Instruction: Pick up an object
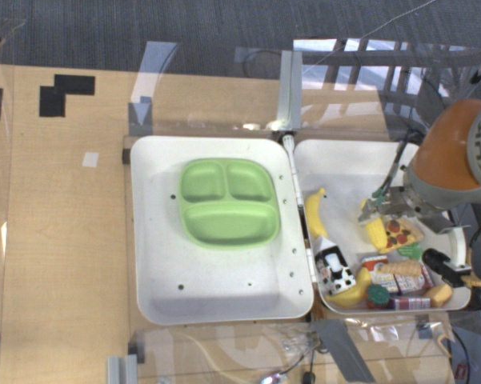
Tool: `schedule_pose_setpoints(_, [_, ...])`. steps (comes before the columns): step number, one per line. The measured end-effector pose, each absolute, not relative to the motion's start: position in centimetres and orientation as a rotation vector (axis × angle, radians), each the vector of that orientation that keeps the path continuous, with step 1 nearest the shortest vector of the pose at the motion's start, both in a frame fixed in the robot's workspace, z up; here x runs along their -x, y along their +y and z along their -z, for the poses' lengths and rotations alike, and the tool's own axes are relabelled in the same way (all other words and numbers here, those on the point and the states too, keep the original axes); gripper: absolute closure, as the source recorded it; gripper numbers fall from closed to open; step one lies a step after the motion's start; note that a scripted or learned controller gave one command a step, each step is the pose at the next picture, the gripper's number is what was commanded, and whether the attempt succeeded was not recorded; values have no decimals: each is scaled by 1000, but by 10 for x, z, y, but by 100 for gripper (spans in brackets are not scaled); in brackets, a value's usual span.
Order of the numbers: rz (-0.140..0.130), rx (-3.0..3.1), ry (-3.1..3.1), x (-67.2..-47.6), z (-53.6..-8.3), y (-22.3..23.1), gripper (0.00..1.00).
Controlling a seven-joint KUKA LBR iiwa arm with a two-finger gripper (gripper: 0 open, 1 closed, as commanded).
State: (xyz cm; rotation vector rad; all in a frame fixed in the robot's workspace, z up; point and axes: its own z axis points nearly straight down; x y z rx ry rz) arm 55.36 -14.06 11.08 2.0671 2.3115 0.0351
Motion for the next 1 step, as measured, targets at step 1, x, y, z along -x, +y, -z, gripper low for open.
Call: schedule_pose_setpoints(1, [-8, -1989, 2425, -592, -229, -70, 100])
